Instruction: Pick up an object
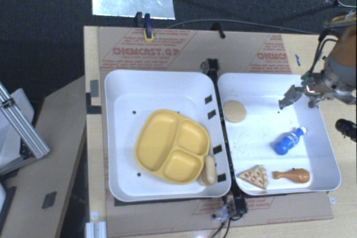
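so the work looks to be at its approach step: nothing is lifted yet. the grey arm with the orange band (341,47) reaches in from the right, and its two-finger gripper (298,95) hangs over the upper right part of the right shallow white plastic bin (262,82), near that bin's far right wall. the jaws stand apart, one dark finger pointing left toward the bin's middle, and nothing lies between them, so they hold nothing.

candidates for picking all lie in the right bin. a flat round tan cookie-like disc (235,111) sits near the divider, well left of the gripper. a small blue plastic bottle with a white cap (288,141) lies on its side, tilted, below the gripper and nearest to it. a brown toy chicken drumstick (292,176) lies along the near edge, and a triangular toy pizza slice (253,176) lies just beside it to the left, apart from it.

the left white bin (125,89) holds a yellow three-compartment plastic tray (170,145), with a pale bread-roll-shaped toy (209,170) touching the tray's lower right corner. both bins rest on the cardboard-covered desk (150,44).

next, i judge, the gripper must shift toward the near side to stand over one thing, likely the bottle, turn so the jaws straddle its narrow body across its tilt, then descend and close. the bottle being round, it could roll off a poorly centred grasp.
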Robot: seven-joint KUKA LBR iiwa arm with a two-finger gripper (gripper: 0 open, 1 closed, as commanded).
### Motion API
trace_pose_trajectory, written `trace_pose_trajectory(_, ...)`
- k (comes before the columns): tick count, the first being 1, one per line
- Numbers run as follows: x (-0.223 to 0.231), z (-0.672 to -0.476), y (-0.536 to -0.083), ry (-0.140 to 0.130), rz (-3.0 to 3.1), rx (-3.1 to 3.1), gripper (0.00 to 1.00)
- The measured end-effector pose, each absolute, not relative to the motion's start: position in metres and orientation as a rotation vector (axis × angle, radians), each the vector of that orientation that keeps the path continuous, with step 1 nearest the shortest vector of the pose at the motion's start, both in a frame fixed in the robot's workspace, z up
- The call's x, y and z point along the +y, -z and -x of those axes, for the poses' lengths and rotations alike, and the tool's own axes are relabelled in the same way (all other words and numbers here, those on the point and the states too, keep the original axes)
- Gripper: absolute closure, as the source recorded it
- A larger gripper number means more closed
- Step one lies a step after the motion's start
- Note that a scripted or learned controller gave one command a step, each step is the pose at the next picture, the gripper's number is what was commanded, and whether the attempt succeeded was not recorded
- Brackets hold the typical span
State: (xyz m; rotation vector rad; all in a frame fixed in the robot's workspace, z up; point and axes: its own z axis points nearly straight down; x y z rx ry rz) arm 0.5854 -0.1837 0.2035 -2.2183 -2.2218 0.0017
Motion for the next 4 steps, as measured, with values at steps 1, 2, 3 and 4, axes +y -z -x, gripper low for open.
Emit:
trace_pose_trajectory(1,-0.187,-0.591,-0.161,0.0,2.219,-2.223,0.0)
trace_pose_trajectory(2,-0.187,-0.595,-0.118,-0.001,2.219,-2.223,0.0)
trace_pose_trajectory(3,-0.188,-0.597,-0.132,0.003,2.222,-2.227,1.0)
trace_pose_trajectory(4,-0.181,-0.604,-0.192,0.007,2.221,-2.232,1.0)
